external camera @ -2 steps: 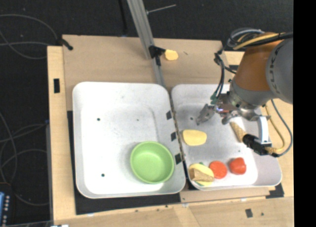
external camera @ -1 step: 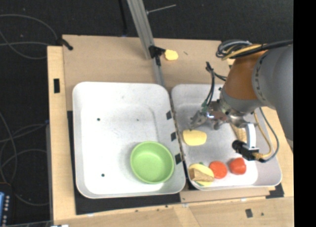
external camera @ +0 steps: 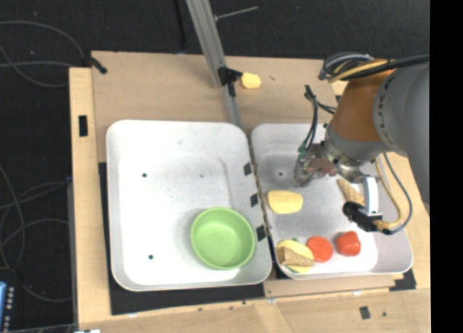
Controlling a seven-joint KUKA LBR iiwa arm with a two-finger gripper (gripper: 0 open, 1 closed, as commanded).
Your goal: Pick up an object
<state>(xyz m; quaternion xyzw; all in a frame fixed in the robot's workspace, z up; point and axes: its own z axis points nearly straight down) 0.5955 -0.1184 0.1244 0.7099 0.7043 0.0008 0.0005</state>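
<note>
My gripper [external camera: 307, 172] hangs low over the right bin [external camera: 391, 263], near its middle, with the orange-banded wrist behind it. A pale yellow block [external camera: 285, 202] lies just below and left of the gripper, apart from it. Along the bin's front edge sit a yellow and tan piece [external camera: 295, 254], an orange-red round object [external camera: 319, 248] and a red object [external camera: 349, 243]. A tan piece [external camera: 351, 192] lies to the right, partly hidden by the arm's fittings. I see nothing between the gripper's fingers.
A green bowl [external camera: 223, 237] stands at the front right of the left bin [external camera: 145, 172]. A metal pole [external camera: 206, 27] rises from the bench behind the bins, with a small yellow object [external camera: 251, 80] beside its base. Cables hang off the wrist.
</note>
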